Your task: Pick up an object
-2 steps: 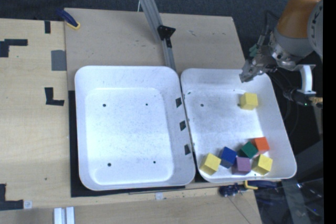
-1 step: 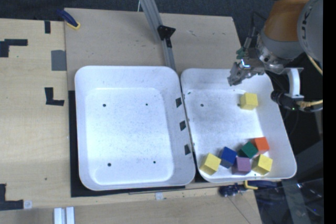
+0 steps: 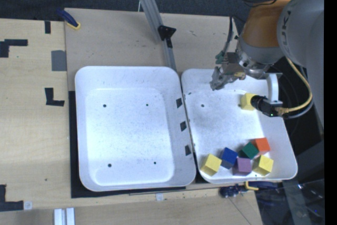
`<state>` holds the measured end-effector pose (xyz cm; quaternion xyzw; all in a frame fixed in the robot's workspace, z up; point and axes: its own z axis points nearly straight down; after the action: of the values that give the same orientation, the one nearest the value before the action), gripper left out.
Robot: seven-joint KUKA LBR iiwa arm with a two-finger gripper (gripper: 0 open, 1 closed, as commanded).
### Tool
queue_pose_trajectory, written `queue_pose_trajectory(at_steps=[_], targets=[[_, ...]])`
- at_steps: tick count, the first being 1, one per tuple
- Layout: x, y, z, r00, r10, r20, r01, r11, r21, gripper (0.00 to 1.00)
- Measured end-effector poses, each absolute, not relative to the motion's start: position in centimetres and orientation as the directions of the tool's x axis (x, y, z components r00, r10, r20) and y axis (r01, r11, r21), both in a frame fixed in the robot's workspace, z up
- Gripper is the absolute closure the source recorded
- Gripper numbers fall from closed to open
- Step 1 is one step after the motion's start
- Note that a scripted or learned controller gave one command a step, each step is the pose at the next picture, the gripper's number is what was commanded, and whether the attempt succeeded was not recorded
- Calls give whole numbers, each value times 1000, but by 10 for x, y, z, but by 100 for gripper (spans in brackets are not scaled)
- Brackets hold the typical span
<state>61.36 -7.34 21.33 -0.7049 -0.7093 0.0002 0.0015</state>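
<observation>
Blocks lie in the right bin (image 3: 210, 113): a yellow block (image 3: 247, 101) sits alone near the bin's right wall, and a cluster rests at the near edge, made up of a yellow cube (image 3: 211, 164), a blue cube (image 3: 229, 157), a green cube (image 3: 249, 150), an orange cube (image 3: 261, 144), a purple cube (image 3: 244, 165) and another yellow cube (image 3: 265, 165), packed close and several touching. The gripper (image 3: 217, 83) hangs over the far part of that bin, well apart from the cluster and left of the lone yellow block; nothing shows between its fingers, and how wide they stand cannot be told. The left bin (image 3: 126, 124) adjoins it.
</observation>
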Motion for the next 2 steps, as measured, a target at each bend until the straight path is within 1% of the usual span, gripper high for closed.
queue_pose_trajectory(at_steps=[1, 2], targets=[[597, -23, 226, -7, 1000, 2, 1000, 7, -2, 100], [576, 34, 220, -7, 1000, 1, 1000, 7, -4, 100]])
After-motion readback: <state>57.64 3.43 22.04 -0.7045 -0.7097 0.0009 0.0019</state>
